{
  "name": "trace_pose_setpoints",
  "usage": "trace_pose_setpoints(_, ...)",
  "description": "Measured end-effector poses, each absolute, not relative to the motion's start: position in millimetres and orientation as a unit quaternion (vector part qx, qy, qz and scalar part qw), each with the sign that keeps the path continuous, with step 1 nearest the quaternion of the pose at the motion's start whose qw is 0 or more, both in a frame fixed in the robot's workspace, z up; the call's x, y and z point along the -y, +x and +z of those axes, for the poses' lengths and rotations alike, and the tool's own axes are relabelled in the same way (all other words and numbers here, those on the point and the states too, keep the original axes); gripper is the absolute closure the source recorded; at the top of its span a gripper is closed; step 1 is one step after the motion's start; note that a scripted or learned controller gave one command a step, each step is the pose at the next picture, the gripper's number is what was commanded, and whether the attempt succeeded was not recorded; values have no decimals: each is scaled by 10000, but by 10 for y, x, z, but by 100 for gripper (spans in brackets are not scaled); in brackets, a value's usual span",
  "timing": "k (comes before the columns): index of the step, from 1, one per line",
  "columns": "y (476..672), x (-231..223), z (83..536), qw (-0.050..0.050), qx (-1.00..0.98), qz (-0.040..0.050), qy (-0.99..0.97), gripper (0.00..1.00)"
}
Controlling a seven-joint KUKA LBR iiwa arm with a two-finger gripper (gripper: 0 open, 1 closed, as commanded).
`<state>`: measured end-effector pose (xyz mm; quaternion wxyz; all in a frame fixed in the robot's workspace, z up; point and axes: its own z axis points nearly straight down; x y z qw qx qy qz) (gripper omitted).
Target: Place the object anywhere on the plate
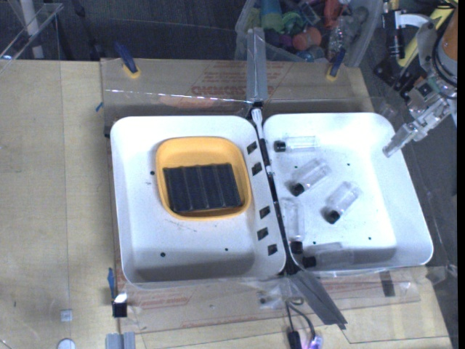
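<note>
A yellow plate (pixel 197 145) lies in the left bin (pixel 138 195). A black ridged rectangular object (pixel 202 187) rests flat on the plate, near its middle. Several clear vials with black caps lie in the right bin (pixel 378 231): one near the back (pixel 296 144), one in the middle (pixel 310 175), one further right (pixel 341 198). Another vial (pixel 320 254) lies by the front wall. My gripper (pixel 397 145) hangs over the right bin's back right rim, far from the plate, with nothing visibly held.
A divider with black clips (pixel 261 191) runs between the two bins. A clear tub of coloured toys (pixel 305 13) stands behind the bench. Blue clamps (pixel 129 66) hold a sheet at the back. Cables hang at the upper right.
</note>
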<state>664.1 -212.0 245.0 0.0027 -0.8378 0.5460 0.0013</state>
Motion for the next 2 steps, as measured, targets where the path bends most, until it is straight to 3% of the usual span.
trace_pose_setpoints(2,6685,2071,2537,25,-3606,-11,-9327,0)
